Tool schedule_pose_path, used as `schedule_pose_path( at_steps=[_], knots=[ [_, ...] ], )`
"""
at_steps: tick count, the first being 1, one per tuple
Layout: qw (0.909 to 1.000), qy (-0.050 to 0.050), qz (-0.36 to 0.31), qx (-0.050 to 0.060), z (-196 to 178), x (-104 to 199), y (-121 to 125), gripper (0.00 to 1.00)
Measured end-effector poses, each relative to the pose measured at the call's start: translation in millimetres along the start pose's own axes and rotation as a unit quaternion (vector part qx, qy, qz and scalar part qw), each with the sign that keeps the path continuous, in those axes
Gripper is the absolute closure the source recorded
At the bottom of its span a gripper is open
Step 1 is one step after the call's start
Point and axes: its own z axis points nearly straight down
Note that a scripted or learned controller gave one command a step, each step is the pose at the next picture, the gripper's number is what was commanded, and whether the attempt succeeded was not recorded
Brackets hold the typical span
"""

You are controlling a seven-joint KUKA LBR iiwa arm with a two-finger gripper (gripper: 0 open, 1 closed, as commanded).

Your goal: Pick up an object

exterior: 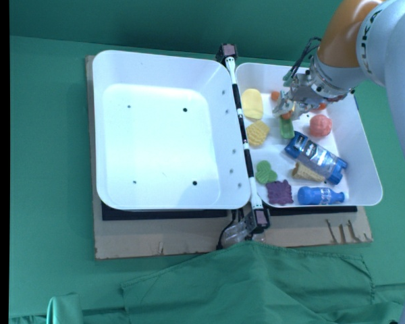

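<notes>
Toys crowd the right bin (364, 147), while the arm (371, 25) reaches in from the right and its gripper (288, 108) hangs low over that bin's far left part. Whether anything sits between its tips I cannot tell, nor how they stand, since the wrist hides them from above. Just beneath the gripper lies a small green piece (287, 128), and small orange bits (275, 96) peek out beside the tool. Left of the gripper, a pale yellow oval toy (252, 104) rests near the dividing rail (240, 123), with a yellow waffle-textured toy (258, 133) just nearer. A red round toy (320, 125) lies to the right of the gripper. Nearer still, a large blue bottle (316, 156) lies tilted, partly over a tan wedge (305, 174). A green leaf-shaped toy (264, 173), a purple grape cluster (279, 192) and a small blue bottle (320, 196) line the near edge. The left bin (162, 79) sits alongside, both on a cardboard sheet (121, 245) over green cloth (47, 147).
</notes>
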Motion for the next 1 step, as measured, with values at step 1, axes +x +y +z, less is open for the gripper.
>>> schedule_pose_path(
  at_steps=[1],
  knots=[
    [1.0,0.002,-0.004,0.005,-86.1,51.0,24.4,1.0]
  ],
)
